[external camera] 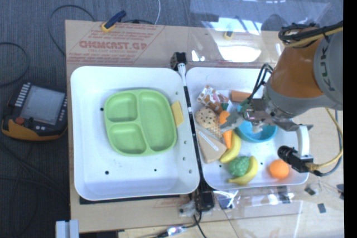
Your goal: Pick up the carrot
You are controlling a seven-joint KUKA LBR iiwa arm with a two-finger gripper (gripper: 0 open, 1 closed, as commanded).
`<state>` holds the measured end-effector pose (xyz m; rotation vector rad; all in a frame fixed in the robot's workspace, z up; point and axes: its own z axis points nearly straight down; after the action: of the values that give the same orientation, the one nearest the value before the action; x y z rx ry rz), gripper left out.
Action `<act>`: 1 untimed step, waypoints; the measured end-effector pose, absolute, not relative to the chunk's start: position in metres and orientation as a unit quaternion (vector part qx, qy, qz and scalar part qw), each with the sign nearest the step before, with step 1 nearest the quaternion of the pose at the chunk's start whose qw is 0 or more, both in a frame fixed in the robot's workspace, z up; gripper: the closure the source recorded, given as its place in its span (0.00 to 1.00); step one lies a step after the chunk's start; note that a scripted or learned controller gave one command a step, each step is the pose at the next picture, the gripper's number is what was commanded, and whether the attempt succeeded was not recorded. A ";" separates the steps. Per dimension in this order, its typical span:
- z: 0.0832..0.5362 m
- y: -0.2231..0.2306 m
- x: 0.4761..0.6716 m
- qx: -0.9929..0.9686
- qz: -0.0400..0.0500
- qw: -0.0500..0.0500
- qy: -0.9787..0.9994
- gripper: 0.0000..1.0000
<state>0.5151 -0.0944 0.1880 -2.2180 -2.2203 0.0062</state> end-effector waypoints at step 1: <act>0.092 -0.119 0.551 -0.653 -0.003 -0.005 -0.757 0.00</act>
<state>0.5508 -0.1192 0.0922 -2.0582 -2.3859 -0.0083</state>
